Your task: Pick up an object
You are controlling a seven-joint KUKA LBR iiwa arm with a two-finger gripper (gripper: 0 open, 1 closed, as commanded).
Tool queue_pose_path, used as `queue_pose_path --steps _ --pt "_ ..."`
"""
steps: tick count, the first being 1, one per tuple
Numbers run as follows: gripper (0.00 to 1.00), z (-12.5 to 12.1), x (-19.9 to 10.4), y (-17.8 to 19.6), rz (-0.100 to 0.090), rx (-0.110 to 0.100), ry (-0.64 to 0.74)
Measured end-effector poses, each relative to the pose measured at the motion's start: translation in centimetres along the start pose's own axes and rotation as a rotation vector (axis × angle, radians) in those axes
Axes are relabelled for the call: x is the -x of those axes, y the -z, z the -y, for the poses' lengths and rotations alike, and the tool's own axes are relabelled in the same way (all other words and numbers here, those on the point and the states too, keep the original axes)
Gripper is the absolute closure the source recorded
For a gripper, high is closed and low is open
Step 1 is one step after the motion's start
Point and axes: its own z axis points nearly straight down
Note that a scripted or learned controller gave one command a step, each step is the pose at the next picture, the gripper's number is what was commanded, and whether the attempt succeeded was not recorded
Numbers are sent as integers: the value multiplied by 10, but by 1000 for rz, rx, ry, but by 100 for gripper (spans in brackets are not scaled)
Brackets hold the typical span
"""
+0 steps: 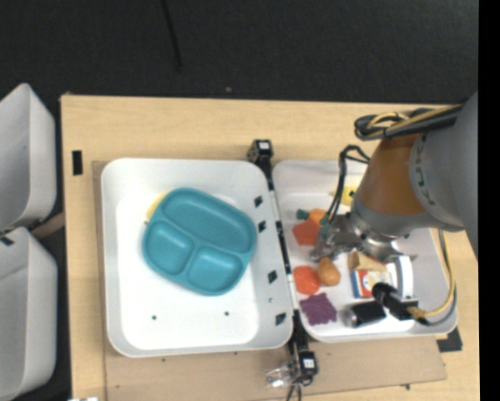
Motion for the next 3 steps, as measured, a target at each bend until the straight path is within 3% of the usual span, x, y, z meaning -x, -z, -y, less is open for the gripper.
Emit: queue_pose_path --steps 3 --pt "100 -14 -1 136 3 8 13"
